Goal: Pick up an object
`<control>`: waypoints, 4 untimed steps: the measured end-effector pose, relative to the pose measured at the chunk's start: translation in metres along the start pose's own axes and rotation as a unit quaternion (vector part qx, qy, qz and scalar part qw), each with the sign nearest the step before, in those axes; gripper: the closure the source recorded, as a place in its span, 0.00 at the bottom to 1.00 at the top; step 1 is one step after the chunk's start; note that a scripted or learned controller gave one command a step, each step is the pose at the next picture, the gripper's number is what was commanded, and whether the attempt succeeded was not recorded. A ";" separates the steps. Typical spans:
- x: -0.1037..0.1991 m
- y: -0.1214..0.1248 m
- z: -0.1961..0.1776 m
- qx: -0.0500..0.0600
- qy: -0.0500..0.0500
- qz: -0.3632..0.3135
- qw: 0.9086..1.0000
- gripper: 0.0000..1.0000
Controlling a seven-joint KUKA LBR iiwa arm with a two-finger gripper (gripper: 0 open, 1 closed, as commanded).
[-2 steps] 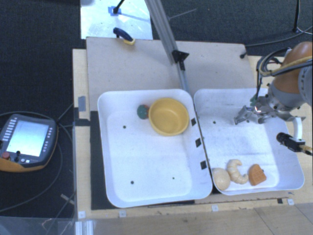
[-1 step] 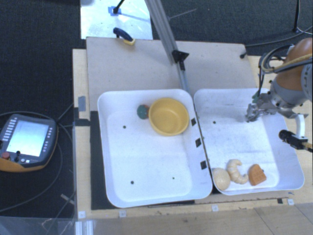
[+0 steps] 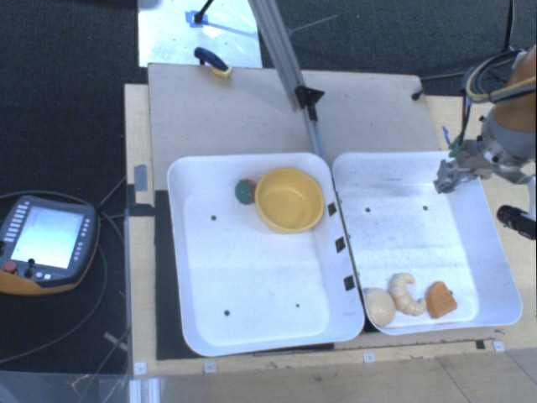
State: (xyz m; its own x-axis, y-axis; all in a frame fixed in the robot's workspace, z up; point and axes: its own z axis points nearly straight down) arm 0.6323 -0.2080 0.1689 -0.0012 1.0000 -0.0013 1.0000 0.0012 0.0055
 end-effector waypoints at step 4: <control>0.042 0.002 -0.104 0.003 0.001 -0.001 1.000 1.00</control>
State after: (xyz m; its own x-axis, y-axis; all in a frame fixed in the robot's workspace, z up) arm 0.6336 -0.1663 0.2728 -0.0042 1.0000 0.0009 1.0000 0.0042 0.0001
